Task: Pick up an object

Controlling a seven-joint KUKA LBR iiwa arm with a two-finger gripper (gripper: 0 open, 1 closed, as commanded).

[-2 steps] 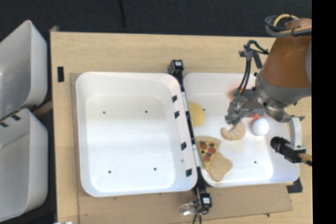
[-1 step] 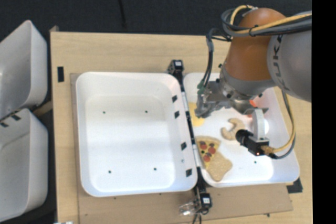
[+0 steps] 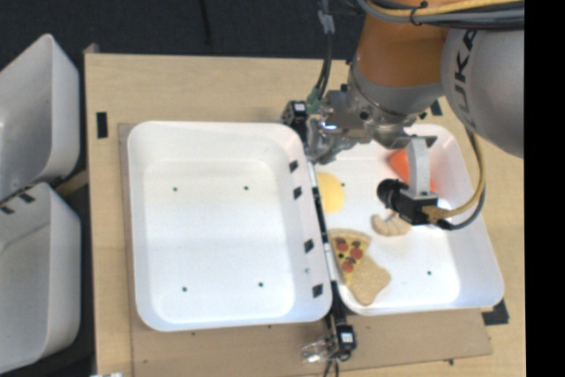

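Right bin [image 3: 459, 278] holds a pizza slice toy [image 3: 350, 249] touching a tan bread-shaped piece [image 3: 367, 282], a small beige lump [image 3: 388, 226], and an orange piece [image 3: 400, 162] partly hidden by the arm. Claw [image 3: 334, 135] sits over that bin's rear left corner, by the left bin [image 3: 212, 296]; wide or narrow, cannot tell. Nearest object: pale yellow disc [image 3: 330, 192], flat, by the right bin's left wall, just in front of the claw.

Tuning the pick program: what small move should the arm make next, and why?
Probably ease the tool down toward the yellow round piece, the item nearest it in the right bin. The pizza slice and the orange piece lie farther away.
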